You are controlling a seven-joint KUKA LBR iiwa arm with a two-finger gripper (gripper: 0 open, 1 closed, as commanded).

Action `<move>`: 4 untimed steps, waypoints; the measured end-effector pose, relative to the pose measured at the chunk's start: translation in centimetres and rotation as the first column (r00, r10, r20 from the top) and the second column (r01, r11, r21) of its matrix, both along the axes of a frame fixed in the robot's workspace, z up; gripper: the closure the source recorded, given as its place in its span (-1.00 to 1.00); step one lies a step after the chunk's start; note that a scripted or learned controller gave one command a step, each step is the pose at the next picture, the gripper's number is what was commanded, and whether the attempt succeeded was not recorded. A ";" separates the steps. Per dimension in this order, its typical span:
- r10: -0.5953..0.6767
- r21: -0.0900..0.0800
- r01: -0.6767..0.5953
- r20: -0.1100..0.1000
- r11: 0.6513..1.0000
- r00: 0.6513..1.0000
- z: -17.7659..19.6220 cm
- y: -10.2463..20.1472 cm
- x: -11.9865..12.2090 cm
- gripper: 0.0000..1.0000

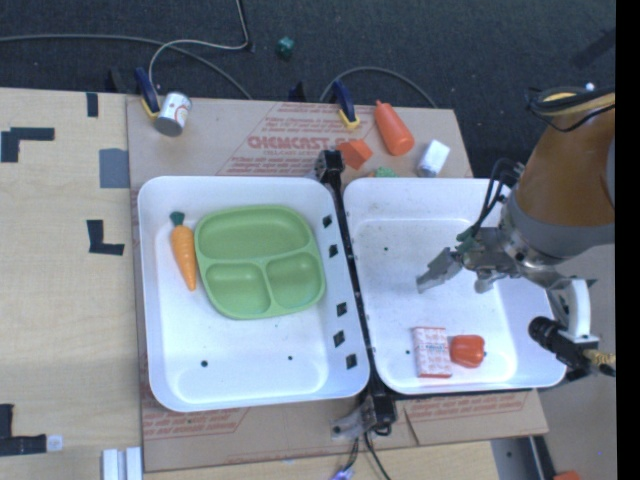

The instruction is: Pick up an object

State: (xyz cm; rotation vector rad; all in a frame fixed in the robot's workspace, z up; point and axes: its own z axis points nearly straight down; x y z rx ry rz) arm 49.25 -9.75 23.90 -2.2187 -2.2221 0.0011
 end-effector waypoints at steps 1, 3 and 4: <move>-0.003 -0.001 0.003 0.000 1.000 1.000 -1.3 -7.6 -0.9 -1.00; -0.001 0.000 0.001 0.003 1.000 1.000 -15.3 -3.3 -0.5 -1.00; -0.001 -0.002 0.001 0.005 1.000 1.000 -14.3 -3.4 -0.5 1.00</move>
